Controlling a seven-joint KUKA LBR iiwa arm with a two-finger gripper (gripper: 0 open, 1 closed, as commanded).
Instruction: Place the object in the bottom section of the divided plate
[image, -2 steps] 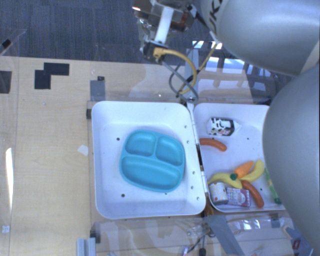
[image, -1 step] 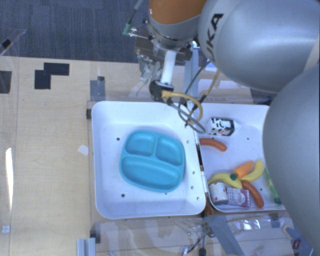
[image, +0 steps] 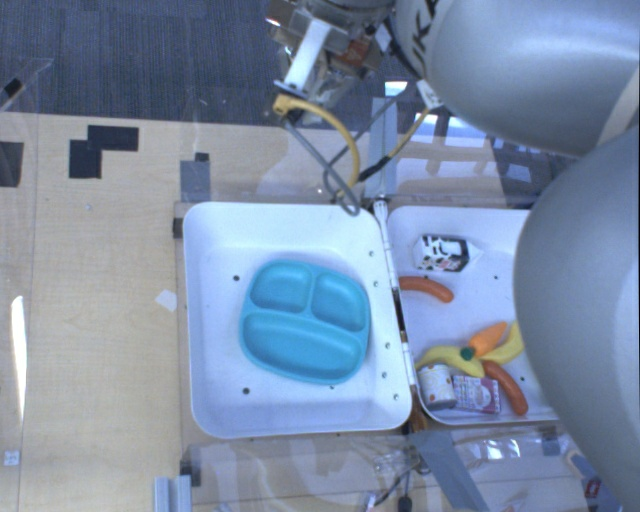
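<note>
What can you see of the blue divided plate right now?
The divided plate is light blue, plastic-looking, with rounded corners, lying flat near the middle of the left white bin. Raised ridges split it into two small sections on the far side and one long section on the near side. All three look bare; nothing but the bin floor touches it.

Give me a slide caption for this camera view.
Blue divided plate in left bin; toy food in right bin.

Blue divided plate (image: 305, 322) sits in left bin (image: 215, 400) (toy food (image: 470, 360) fills right).
</note>
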